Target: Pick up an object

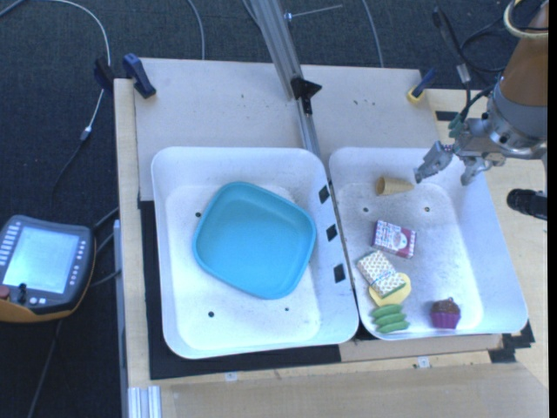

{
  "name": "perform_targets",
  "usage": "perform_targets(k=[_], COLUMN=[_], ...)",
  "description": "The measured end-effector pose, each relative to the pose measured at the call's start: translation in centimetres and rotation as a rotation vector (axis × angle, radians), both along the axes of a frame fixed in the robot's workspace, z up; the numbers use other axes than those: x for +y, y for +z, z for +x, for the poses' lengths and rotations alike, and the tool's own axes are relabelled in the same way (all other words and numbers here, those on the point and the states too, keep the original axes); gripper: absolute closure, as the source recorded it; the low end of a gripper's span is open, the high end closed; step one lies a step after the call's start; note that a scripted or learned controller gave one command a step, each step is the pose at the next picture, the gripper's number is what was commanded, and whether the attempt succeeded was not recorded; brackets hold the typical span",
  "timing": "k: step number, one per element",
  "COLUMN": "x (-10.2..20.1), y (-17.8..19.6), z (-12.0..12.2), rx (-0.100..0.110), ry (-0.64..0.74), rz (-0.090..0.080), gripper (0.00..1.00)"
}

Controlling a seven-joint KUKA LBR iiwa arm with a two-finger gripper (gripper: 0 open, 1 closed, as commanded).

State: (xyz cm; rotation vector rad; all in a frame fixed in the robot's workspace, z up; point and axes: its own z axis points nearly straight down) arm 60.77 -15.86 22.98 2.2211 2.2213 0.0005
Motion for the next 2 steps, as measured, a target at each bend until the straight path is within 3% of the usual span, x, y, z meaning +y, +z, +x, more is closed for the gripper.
perform_targets(k=[2], x=[0.5], y=[-10.3], z=[-0.3], rx=[0.004], ry=[0.0], rz=[0.001], gripper=[0.0])
